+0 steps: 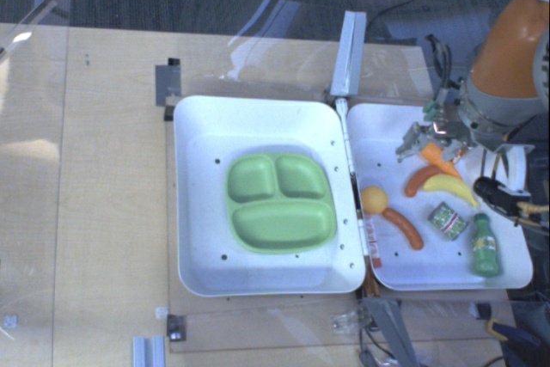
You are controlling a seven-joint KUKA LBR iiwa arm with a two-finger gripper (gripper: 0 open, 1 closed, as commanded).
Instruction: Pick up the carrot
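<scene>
The carrot [432, 155] is a short orange piece lying in the back part of the right bin [387, 129]. My gripper [431, 147] hangs directly over it, low in the bin. One finger [407, 142] shows on the carrot's left and the other on its right, so the fingers stand apart astride the carrot without closing on it. The wrist hides the carrot's far end.
Crowded just in front of the carrot are a red-orange sausage [419, 179] and a banana [454, 186]. Further forward lie a yellow ball [374, 200], another sausage [404, 228], a green can [448, 220] and a green bottle [484, 245]. The left bin holds a green divided plate [281, 202].
</scene>
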